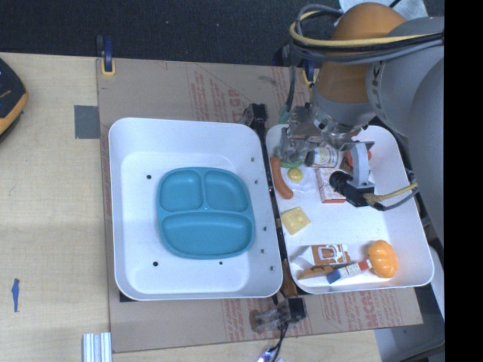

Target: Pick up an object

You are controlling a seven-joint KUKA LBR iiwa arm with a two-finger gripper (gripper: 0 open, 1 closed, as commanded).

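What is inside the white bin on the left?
The left bin holds one blue divided plate, lying flat near its middle. Whatever sits under the plate is covered and cannot be seen.

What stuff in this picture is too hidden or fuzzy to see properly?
- Gripper, camera view: the arm's wrist covers its fingers, so open or shut cannot be told.
- Small things under the gripper in the right bin: partly hidden and blurred.
- Yellow-and-black object: cut off by the left edge.
- Print on the small packet: too small to read.
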